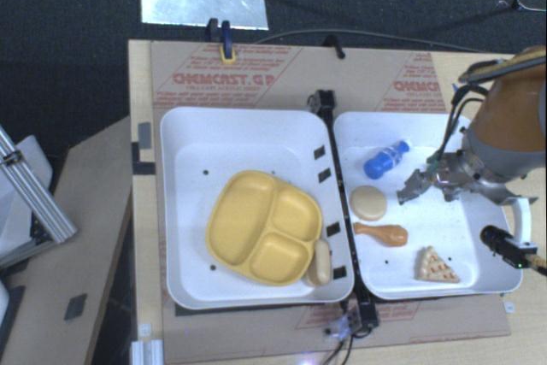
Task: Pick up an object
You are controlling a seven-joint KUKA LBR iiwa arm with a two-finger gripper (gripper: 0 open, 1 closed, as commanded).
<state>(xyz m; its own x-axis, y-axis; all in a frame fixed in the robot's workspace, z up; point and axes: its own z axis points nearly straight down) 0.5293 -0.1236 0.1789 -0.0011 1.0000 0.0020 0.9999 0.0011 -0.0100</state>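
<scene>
The right white bin (pixel 487 282) holds a blue bottle (pixel 385 159) lying at its back, a round tan bun (pixel 368 202), a brown drumstick (pixel 382 232) and a pizza slice (pixel 437 266) near its front. My gripper (pixel 430 186) hangs over the middle of this bin, right of the bun and in front of the bottle. It is open, and nothing sits between its fingers. The arm's orange band (pixel 510 108) rises behind it at the right.
The left white bin (pixel 197 132) holds a yellow divided tray (pixel 263 226) with a pale bread roll (pixel 320 261) against its front right corner. A black divider (pixel 338 184) with clips runs between the bins. Cardboard (pixel 256 77) lies under both.
</scene>
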